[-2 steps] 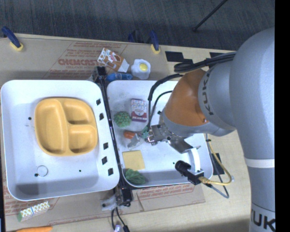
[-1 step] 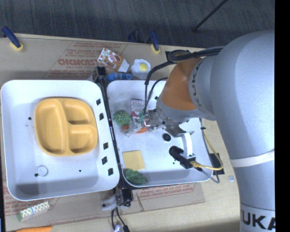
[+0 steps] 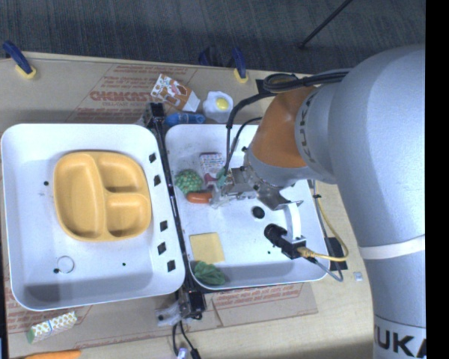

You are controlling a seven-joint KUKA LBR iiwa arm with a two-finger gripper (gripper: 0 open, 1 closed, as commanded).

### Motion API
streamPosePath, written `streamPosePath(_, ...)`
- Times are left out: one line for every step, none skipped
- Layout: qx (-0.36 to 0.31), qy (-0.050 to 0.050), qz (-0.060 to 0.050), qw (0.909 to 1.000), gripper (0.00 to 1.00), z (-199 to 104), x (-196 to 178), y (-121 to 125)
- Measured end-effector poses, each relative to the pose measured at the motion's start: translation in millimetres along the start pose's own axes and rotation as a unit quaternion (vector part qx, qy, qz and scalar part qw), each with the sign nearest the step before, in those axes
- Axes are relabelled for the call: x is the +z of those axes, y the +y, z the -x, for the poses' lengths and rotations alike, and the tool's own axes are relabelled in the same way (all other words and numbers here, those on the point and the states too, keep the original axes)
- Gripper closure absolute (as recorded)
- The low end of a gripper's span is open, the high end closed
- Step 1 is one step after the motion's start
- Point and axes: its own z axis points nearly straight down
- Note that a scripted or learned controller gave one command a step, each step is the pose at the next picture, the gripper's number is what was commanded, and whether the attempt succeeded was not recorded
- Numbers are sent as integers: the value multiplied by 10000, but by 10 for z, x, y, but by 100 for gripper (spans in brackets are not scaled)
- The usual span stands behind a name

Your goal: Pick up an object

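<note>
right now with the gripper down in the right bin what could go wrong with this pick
1. The gripper sits low among crowded items: the orange piece, green leafy piece and small box lie close together, so it may nudge them apart or catch two.
2. The arm's body hides the fingers, so a miss may go unnoticed.
3. The bin wall is near, so pushed items could jam there.

Both bins (image 3: 82,294) look like smooth, glossy white plastic — the yellow tray (image 3: 101,194) matt plastic — on cardboard-like bench (image 3: 97,88).
</note>
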Motion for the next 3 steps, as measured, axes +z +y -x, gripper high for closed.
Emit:
streamPosePath(-2, -2, -1, 10000, 0, 0, 0, 0)
streamPosePath(117, -4, 14, 9999, 0, -93, 96, 328)
streamPosePath(99, 1, 5, 10000, 100, -95, -4, 329)
